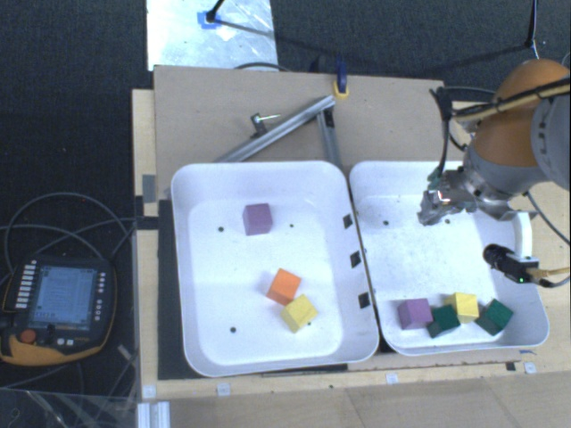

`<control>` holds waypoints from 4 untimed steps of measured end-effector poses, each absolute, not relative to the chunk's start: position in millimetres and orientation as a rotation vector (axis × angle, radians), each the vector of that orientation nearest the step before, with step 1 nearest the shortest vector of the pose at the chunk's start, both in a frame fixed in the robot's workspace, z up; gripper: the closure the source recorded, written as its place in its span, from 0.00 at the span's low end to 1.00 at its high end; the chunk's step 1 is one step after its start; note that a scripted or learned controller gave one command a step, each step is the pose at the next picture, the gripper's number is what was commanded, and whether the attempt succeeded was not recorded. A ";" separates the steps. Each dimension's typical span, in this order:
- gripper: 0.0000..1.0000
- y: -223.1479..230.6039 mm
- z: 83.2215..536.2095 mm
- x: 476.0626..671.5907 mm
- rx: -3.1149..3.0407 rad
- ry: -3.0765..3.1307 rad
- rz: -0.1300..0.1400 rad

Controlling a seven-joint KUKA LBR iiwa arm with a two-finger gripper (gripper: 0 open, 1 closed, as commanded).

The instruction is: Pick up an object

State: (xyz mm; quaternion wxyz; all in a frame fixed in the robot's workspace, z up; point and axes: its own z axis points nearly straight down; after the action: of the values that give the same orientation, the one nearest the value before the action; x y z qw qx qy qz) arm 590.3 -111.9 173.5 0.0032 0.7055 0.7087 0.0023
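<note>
The end effector (435, 205) hovers over the right bin (393, 239), its grip state impossible to tell; nothing visibly held. The cubes (453, 314) lie along that bin's near edge, well apart, so picking remains undone

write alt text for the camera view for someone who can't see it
A grey robot arm reaches in from the right, its tool over the upper part of the right bin, away from the blocks. That bin's near edge holds a purple, a yellow and two green blocks; the left bin holds a purple, an orange and a yellow block.
</note>
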 end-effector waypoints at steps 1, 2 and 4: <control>1.00 -114.4 238.4 594.5 2.210 2.221 0.008; 1.00 -114.4 240.5 595.4 2.215 2.225 0.002; 1.00 -17.9 230.5 583.3 2.210 2.233 0.003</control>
State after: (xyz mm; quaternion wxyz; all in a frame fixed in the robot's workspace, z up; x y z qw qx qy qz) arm 583.3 -17.9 230.5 -0.0003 0.7034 0.7108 0.0009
